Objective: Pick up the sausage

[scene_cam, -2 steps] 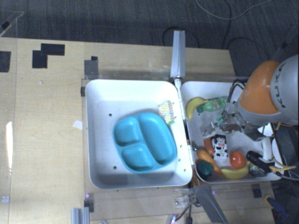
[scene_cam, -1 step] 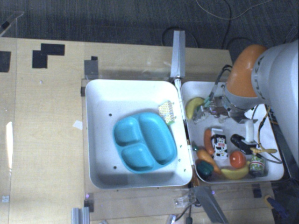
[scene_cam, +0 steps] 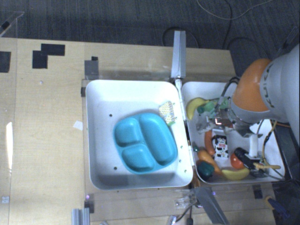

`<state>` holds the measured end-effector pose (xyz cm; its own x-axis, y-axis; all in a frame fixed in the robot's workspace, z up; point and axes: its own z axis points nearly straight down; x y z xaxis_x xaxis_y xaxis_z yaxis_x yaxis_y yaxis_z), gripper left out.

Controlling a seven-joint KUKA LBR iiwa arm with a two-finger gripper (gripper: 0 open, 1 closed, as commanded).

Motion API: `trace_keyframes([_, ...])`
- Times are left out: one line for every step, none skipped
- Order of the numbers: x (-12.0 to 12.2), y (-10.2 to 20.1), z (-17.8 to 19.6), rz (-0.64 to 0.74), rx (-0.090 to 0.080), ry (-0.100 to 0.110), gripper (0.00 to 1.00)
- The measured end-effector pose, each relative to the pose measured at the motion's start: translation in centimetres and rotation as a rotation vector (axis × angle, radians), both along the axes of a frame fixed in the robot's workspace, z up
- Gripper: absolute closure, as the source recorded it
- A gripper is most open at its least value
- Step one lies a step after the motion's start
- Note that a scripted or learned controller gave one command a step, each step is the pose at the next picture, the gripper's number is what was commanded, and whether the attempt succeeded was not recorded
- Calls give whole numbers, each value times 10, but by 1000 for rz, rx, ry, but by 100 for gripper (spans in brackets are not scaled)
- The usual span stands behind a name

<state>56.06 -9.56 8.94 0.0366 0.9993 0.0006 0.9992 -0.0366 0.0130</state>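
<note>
The sausage is a short orange-red piece lying in the right bin, near its left wall. My gripper hangs low over that bin just above the sausage's upper end, reaching in from the right under the orange wrist band. I cannot make out whether it touches the sausage. A white and black toy lies right beside the sausage.
Crowding the right bin are a yellow fruit, a green piece, a carrot-like piece, a red tomato and a banana. The left bin holds a blue divided plate and a small patterned piece.
</note>
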Motion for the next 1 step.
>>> trace_keyframes([3, 2, 12, 4, 1, -7, 100])
